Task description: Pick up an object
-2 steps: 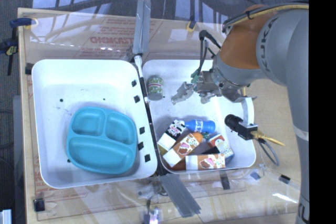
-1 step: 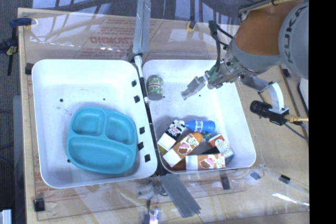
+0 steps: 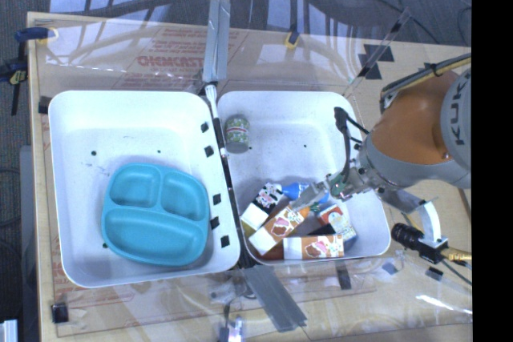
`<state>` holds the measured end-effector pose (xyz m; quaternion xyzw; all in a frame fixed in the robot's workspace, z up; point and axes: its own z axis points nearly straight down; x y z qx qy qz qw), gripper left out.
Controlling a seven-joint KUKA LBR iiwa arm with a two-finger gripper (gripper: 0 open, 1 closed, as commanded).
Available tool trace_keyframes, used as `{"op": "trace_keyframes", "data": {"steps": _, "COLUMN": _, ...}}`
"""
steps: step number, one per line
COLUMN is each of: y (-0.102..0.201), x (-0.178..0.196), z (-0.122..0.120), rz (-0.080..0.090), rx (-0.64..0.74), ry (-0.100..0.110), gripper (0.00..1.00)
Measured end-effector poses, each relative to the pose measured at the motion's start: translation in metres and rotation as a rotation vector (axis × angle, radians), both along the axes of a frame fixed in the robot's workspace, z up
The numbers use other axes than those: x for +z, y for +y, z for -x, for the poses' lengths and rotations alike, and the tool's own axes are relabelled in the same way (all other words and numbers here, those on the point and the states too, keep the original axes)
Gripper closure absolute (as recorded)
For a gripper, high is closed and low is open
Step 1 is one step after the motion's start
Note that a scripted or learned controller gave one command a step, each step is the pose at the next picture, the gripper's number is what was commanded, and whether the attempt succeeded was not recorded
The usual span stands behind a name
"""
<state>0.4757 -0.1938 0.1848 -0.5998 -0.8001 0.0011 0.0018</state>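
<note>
The tool (image 3: 325,192), finger state impossible to tell, sits low in the right white bin (image 3: 276,110) at 4 o'clock, over small printed cartons (image 3: 300,230). A blue sectioned plastic tray (image 3: 156,214) occupies the left bin (image 3: 80,112).

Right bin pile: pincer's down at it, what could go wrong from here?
1. The cartons lie packed and overlapping in the right bin's near corner, so the pincer may catch an edge and slip, or drag a neighbour along.
2. The pile sits against the bin wall, which could block a finger.
3. The small can stands apart by the divider, an easier target likely to be missed.
</note>
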Motion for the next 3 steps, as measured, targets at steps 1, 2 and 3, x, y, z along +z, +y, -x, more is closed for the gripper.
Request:
{"op": "trace_keyframes", "data": {"steps": 1, "y": -0.016, "x": -0.093, "z": -0.037, "rz": 0.001, "rx": 0.119, "ry": -0.005, "gripper": 0.00}}
{"op": "trace_keyframes", "data": {"steps": 2, "y": -0.016, "x": -0.083, "z": -0.036, "rz": 0.001, "rx": 0.122, "ry": -0.003, "gripper": 1.00}}
{"op": "trace_keyframes", "data": {"steps": 3, "y": 0.018, "x": -0.001, "z": -0.067, "rz": 0.000, "rx": 0.088, "ry": -0.003, "gripper": 1.00}}
